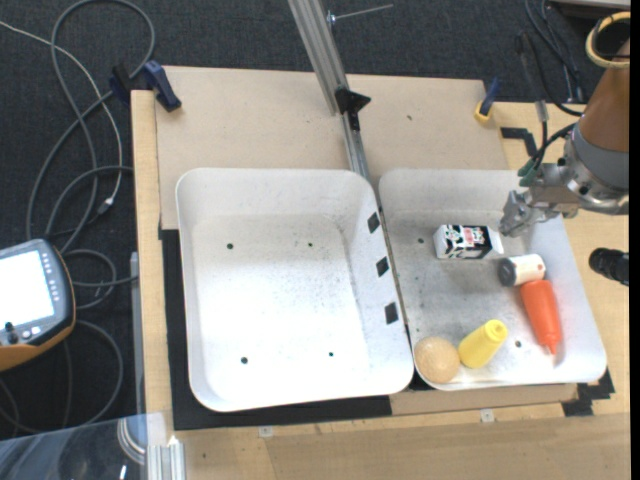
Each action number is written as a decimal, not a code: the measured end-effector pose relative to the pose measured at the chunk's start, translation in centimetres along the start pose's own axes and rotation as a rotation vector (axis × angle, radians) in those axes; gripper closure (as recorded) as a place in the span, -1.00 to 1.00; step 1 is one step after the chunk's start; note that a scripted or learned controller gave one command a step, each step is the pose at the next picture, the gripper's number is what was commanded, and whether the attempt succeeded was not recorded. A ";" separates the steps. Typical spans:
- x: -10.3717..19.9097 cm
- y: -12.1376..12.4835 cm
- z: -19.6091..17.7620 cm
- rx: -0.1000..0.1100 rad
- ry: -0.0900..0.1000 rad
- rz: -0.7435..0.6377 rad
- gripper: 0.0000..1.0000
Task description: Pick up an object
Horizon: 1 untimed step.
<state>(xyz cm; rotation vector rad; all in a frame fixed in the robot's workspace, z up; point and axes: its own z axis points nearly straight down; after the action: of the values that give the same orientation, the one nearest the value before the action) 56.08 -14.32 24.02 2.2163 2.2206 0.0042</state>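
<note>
Two bins [200,208] — five objects [466,241]

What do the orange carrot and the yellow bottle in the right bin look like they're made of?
Carrot: likely smooth plastic, judging by its uniform orange and slight sheen. Yellow bottle: probably plastic too, with a solid colour and a moulded cap shape. Too small to be sure.

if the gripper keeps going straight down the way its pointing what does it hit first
Probably the small black-and-white carton, lying just left of the gripper, or the bare floor of the right bin beside it. Depth is hard to judge from this slanted view.
</note>
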 end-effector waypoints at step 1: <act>6.0 0.9 -0.8 0.001 0.003 -0.006 1.00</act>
<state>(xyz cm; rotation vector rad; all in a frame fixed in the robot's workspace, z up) 56.99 -8.36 24.86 2.2112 2.2291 0.0063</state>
